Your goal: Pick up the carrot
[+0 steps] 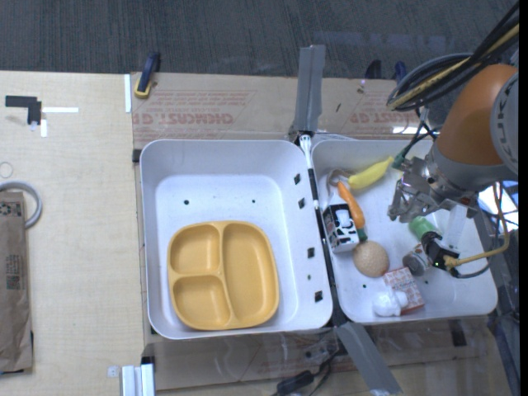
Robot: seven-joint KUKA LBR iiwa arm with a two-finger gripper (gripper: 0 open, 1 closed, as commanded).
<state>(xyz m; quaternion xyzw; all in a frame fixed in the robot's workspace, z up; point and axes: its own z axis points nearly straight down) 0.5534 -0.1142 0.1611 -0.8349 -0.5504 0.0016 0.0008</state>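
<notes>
The yellow divided plate (223, 275) sits nearest, at the near side of the left bin (157, 221), its three compartments bare. Across the divider, the right bin (478, 304) carries the clutter. At its near edge lie a white lump (385, 304) and a small red-and-white packet (404, 285), touching each other. Just beyond them rests a round tan ball (371, 258), and beside it on the left a black-and-white carton (341, 226) leans against the bin's left wall.

The carrot (352, 205) lies just beyond that carton, near the left wall of the right bin, slanted with its leafy end pointing far-left. Its near end touches or overlaps the carton's top. A yellow banana (370, 172) lies farther back, angled toward the far-right corner.

The hand (412, 205) hangs over the right half of that bin, well right of the carrot and apart from it, beneath the orange band (478, 122) of the arm. Whether it is clenched or released cannot be told here; nothing shows between its fingers. A green object (424, 228) lies just near of the hand.

A brown paper bag (15, 279) lies on the tabletop (74, 221) at far left.
</notes>
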